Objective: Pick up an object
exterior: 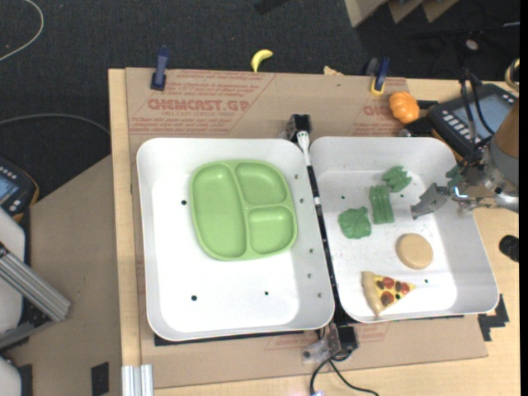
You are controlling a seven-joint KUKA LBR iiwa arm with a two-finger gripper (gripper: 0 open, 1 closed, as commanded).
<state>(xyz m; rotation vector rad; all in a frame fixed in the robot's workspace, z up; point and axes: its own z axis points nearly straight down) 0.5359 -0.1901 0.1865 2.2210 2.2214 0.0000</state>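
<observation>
The right bin [474,262] holds several toy foods. A leafy green piece [396,178] lies near the back, with a ribbed green piece [381,205] and another leafy green piece [355,222] left of centre. A tan round bun [414,251] and a pizza slice [385,291] lie toward the front. My gripper [427,201] hangs over the right side of this bin, just right of the ribbed green piece and above the bun. Nothing shows in its grasp. The arm [499,167] comes in from the right.
The left bin [157,221] holds a green divided plate [244,209]. Behind the bins on the cardboard lie an orange toy [403,106], a yellow toy [261,58] and two blue clamps [159,68]. A black device [462,118] sits at the back right.
</observation>
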